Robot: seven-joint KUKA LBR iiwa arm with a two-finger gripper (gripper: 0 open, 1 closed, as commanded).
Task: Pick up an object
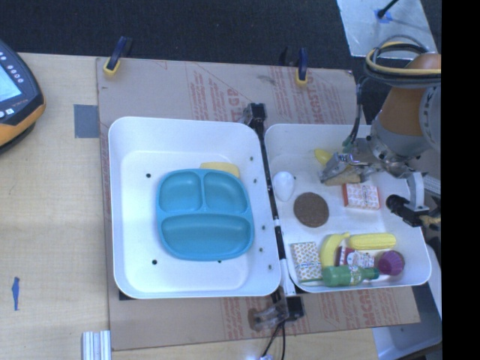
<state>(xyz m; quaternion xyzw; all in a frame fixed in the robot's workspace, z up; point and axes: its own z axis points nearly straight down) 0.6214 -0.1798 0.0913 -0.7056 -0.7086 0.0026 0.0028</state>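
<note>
Showing a grey arm (405, 115) with an orange band (421, 62), carrying looped black-and-yellow cable (394, 51), ending in a metallic gripper (341, 169).

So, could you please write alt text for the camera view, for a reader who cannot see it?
A grey robot arm reaches from the right, its gripper low over the right bin, which holds small toy foods. The left bin holds a blue divided plate partly covering a yellow item.
</note>
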